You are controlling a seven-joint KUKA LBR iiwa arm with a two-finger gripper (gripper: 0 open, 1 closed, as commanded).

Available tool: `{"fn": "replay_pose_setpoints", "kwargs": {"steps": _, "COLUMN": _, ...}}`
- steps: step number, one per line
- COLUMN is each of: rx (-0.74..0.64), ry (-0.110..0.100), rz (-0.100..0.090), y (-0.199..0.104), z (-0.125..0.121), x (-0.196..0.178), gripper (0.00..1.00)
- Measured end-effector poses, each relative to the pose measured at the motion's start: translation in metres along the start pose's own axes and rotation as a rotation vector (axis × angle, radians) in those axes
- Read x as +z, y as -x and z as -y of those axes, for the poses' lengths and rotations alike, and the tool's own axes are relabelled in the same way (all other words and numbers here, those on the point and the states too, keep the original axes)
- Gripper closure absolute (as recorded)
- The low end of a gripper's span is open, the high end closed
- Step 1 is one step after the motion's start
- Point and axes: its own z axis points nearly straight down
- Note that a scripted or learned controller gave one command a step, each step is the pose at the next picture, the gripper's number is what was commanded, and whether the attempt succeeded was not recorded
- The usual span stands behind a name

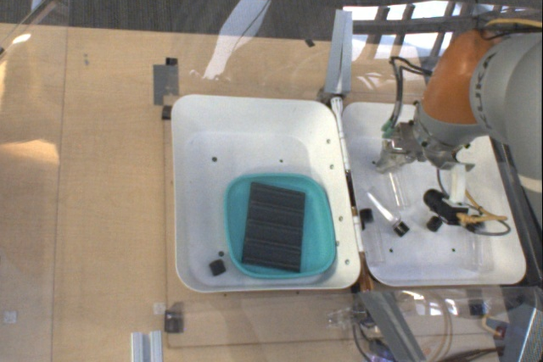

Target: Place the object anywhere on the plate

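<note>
A teal plate [322, 220] sits in the left bin [195, 182]. On the plate lies a dark grey ribbed rectangular block [274, 225], flat and a little left of the plate's middle. My gripper [383, 222] hangs over the right bin [492, 267], near its left wall and apart from the block. It is open: its pale fingers end in dark tips [400, 227] spread apart, with nothing between them.
A small black cube [218, 267] rests on the left bin's floor, just off the plate's front-left rim. The wall between the two bins [346, 174] runs right beside my gripper. The grey and orange arm [475, 89] covers the right bin's back right.
</note>
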Motion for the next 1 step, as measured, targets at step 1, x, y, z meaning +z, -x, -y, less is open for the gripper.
{"fn": "replay_pose_setpoints", "kwargs": {"steps": 1, "rx": -0.117, "ry": 0.000, "rz": -0.001, "y": -0.0743, "z": 0.0376, "x": -0.0995, "gripper": 1.00}}
